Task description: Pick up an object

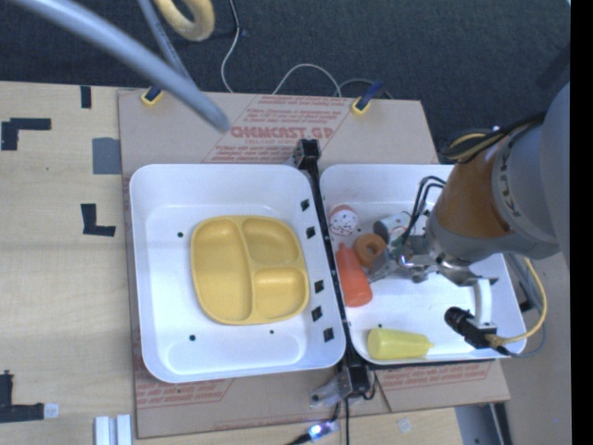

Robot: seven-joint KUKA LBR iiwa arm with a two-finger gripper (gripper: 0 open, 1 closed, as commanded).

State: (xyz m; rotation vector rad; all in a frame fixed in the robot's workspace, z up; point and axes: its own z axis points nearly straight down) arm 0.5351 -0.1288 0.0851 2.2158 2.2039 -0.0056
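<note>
In the right bin (pixel 482 346), my gripper (pixel 397 248) is down low, just right of a small brown ring-shaped piece (pixel 371 247) and very close to it. An orange carrot-like piece (pixel 352 274) lies against the divider, left of the ring. Above the ring, near the bin's back left corner, rests a small white round item with pink dots (pixel 342 220). A pale yellow oblong piece (pixel 398 344) lies by the front wall. I see nothing lifted off the bin floor.
The left bin (pixel 157 193) holds a yellow divided plate (pixel 248 269). The grey arm with its orange band (pixel 473 202) covers the right bin's back right part. A black clip-lined divider (pixel 320 248) separates the bins.
</note>
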